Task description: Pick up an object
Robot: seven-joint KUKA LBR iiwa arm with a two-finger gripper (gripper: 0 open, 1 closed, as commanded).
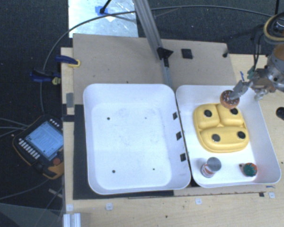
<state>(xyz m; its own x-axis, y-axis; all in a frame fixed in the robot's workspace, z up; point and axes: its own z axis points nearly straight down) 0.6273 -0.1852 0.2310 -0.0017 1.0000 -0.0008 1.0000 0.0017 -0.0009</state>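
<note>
Here, gripper point(231, 98) at upper middle of right bin point(269, 145); whether fingers spread or pinched, cannot tell. Small brown round object point(226, 98) at its tip, just above yellow tray point(221, 127) upper edge. Can point(210, 167) and small green object point(249, 169) near bin's lower edge. Left bin point(92, 141) at frame centre-left, floor bare.

Even, fairly bright light falls from overhead; shadows are faint. The two white bins point(132, 98) look nearly washed out, a foil sheet point(102, 11) glares, and the whole picture is soft and grainy.
</note>
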